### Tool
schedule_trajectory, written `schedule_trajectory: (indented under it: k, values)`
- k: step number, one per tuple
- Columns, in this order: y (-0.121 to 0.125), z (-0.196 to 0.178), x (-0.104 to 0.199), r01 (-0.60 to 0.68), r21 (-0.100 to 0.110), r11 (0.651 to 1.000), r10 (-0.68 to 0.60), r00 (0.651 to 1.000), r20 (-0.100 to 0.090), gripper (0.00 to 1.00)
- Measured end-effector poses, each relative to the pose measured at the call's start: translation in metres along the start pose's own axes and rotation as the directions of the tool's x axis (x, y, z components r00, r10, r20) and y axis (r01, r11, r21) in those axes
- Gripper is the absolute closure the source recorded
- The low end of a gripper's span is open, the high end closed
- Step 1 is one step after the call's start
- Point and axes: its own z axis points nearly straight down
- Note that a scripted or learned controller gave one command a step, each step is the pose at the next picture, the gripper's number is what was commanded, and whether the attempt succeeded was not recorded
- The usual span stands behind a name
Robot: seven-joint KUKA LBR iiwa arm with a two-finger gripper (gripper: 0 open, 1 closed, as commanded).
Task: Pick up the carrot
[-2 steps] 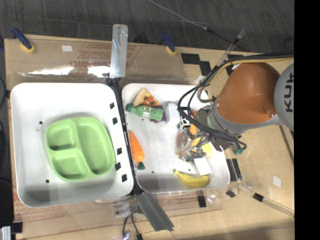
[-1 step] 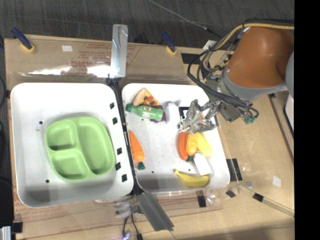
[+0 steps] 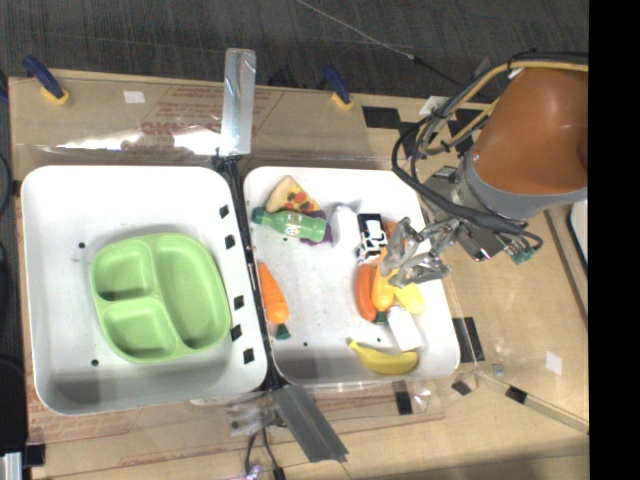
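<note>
**Carrot at the right bin's left wall, gripper over the far-side clutter**

Nearest the camera, at the lower edge of the right bin (image 3: 300,363), lies a yellow banana (image 3: 383,358), curved, with a white block (image 3: 403,330) just above it. Further up, along the bin's left wall, lies the carrot (image 3: 272,293): a short, tapering orange body set nearly lengthwise beside the wall, with a small dark green tuft at its lower end. It rests on the bin floor, apart from the other things and well apart from the gripper (image 3: 408,258).

The gripper hangs over the right side of the same bin, above a tight cluster: an elongated orange piece (image 3: 366,293) and a yellow piece (image 3: 409,299) touching it. Whether the fingers are spread or closed cannot be told; the metal parts blur into the clutter beneath.

Beyond, near the bin's upper wall, a green bottle (image 3: 292,225) lies on its side, with a pizza slice (image 3: 290,196) just behind it.

In the left bin (image 3: 50,268) sits a green divided tray (image 3: 160,295) with three compartments.
</note>
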Motion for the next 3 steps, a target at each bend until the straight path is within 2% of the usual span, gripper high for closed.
schedule_trajectory:
  k: [1,2,3]
  values:
    - [0.022,0.014,-0.038,0.147,-0.003,0.989,-0.147,0.989,-0.002,1.00]
    - [-0.056,-0.009,-0.009,0.276,0.004,0.961,-0.276,0.961,0.001,1.00]
    - [-0.030,-0.041,0.035,0.551,-0.002,0.835,-0.551,0.835,0.000,1.00]
